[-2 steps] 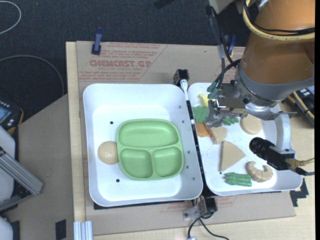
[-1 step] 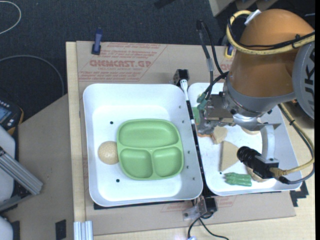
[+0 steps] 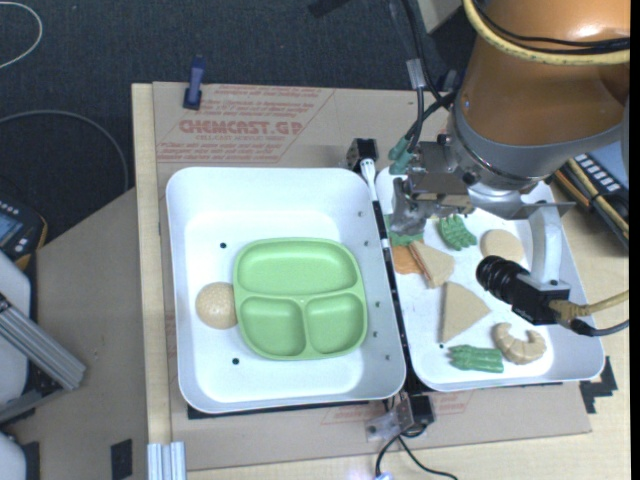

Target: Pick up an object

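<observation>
My gripper (image 3: 408,226) reaches down into the right bin (image 3: 575,363), near its left wall at the far end. Its tip is just above an orange piece (image 3: 405,259) and a tan wedge (image 3: 436,263). A small green piece (image 3: 458,233) lies just right of the gripper. A pale triangular slice (image 3: 462,311), a croissant (image 3: 522,343), a green pickle-like piece (image 3: 475,359) and a beige oval (image 3: 501,244) also lie in this bin. The arm's body hides the bin's far side.
The left bin (image 3: 200,203) holds a green divided tray (image 3: 299,297) with a beige round bun (image 3: 215,305) at its left side. Both bins sit on a brown cardboard sheet (image 3: 250,118). A blue clip (image 3: 194,84) lies at the cardboard's far edge.
</observation>
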Motion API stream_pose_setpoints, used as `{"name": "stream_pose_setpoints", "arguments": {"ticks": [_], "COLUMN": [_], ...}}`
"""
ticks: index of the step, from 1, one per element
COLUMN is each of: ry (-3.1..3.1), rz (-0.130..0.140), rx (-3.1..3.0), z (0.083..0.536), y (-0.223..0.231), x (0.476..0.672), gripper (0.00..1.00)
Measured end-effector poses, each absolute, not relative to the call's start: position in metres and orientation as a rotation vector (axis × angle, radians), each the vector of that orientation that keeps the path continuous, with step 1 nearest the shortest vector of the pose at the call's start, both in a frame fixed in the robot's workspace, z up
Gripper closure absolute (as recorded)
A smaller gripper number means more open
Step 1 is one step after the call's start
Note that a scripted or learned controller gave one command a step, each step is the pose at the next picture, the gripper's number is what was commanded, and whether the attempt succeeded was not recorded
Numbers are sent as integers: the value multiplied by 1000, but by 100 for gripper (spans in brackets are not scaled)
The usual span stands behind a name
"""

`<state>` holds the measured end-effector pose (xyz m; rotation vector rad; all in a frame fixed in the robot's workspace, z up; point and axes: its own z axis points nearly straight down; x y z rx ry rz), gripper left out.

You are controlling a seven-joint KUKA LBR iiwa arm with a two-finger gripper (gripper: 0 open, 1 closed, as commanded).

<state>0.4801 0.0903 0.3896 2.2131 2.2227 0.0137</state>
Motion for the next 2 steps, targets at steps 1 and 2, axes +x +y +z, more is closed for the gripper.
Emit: {"name": "stream_pose_setpoints", "arguments": {"ticks": [1,2], "ry": [2225,2219], "rz": [-6,-13], "rx": [2223,2231], "z": [363,287], "y": [97,62], "x": [479,505], "gripper": [100,100]}}
